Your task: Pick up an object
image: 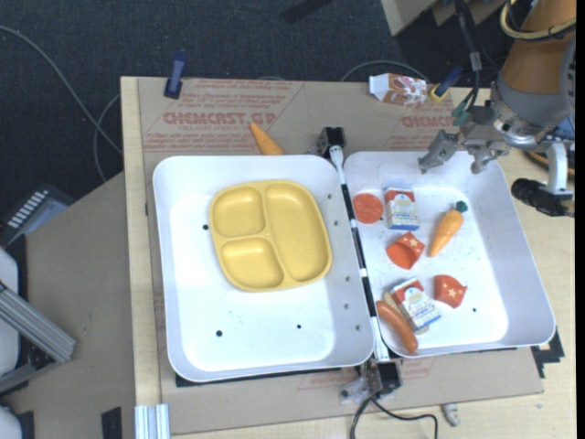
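- The brown cardboard-covered bench (228, 108), printed with red lettering, carries everything.
- The shallow white left bin (183, 318) holds a yellow plastic divided tray (271, 234) with three compartments, sitting in its upper middle.
- The shallow white right bin (521, 273), touching the left one along a black seam, holds all the small toy foods.
- The grey arm with an orange upper section (539, 53) reaches in from the upper right.
- The two-finger metal gripper (460, 154) hangs over the far edge of the right bin; its two fingers stand spread apart with nothing between them.
- An orange toy carrot with a green tip (446, 230) lies tilted in the upper middle of the right bin, closest to the gripper but apart from it.
- A small white carton with blue and red print (400, 208) stands just left of the carrot.
- A second printed carton (417, 304) lies near the front, touching a reddish-brown toy sausage (397, 326) at the bin's front-left corner.
- A flat red round slice (368, 208) sits beside the upper carton.
- A red wedge-shaped piece (406, 250) lies mid-bin.
- A red strawberry-like piece (450, 290) lies to its right, nearer the front.
- An orange cone-shaped piece (266, 140) rests on the bench behind the left bin.
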